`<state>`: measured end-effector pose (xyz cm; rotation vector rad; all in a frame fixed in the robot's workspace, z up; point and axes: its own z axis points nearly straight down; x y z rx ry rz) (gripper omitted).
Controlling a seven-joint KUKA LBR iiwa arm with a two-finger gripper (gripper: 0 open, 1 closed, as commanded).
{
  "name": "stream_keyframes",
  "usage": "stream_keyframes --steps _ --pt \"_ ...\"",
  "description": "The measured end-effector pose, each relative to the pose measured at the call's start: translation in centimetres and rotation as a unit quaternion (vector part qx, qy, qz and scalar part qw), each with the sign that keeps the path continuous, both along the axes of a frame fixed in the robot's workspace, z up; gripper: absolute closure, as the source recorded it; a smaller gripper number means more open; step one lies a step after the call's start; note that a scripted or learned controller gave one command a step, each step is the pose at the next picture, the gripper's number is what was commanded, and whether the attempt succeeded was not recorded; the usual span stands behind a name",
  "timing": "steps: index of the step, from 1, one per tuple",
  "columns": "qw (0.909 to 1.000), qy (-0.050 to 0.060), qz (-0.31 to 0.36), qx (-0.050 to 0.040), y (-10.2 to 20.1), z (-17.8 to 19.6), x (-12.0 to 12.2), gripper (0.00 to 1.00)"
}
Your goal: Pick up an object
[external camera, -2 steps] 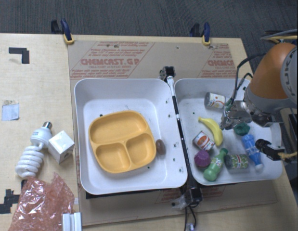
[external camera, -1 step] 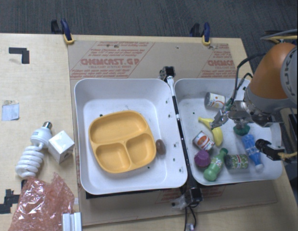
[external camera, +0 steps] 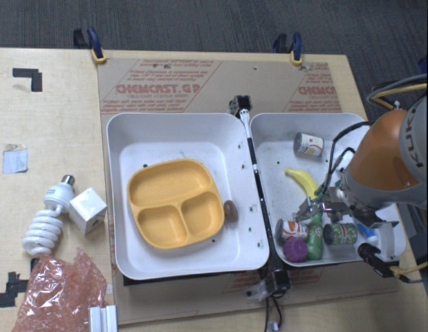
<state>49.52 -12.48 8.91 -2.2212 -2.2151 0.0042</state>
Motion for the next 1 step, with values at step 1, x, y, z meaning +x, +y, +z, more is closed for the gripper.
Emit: stream_keyframes --steps 1 --pt "1.0000 0.001 -0.001 0.0003 -0.11 0.67 0.04 1.00"
